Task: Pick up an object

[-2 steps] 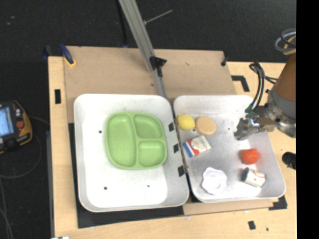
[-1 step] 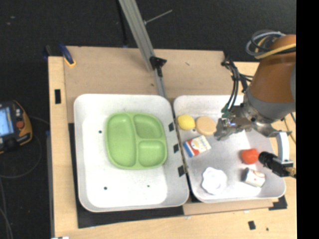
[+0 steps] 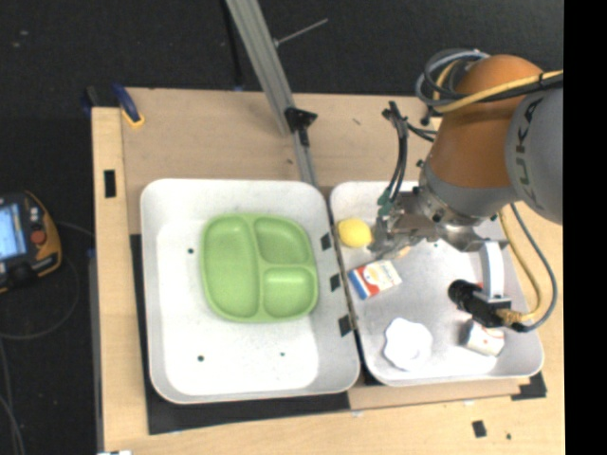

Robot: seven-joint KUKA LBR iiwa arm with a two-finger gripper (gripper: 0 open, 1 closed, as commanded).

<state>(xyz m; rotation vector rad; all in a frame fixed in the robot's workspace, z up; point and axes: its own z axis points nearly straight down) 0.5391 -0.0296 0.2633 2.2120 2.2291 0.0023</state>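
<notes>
Mostly masked: gripper (image 3: 391, 238) low over far-left part of right bin (image 3: 531, 360), tucked under bulky orange-and-grey arm (image 3: 479, 150); width of grip impossible to tell. Just beside it, against the bin's left wall, small yellow ball (image 3: 354, 233); ball or fruit, cannot tell. Near that, closer to camera, red-and-white carton (image 3: 373, 278) lying tilted, print unreadable. White crumpled lump (image 3: 408, 341) by near edge, shape unclear. Small white box (image 3: 482, 339) toward near-right corner, partly covered. Left bin (image 3: 171, 349): green divided plate (image 3: 259, 265), flat, fully visible.
</notes>
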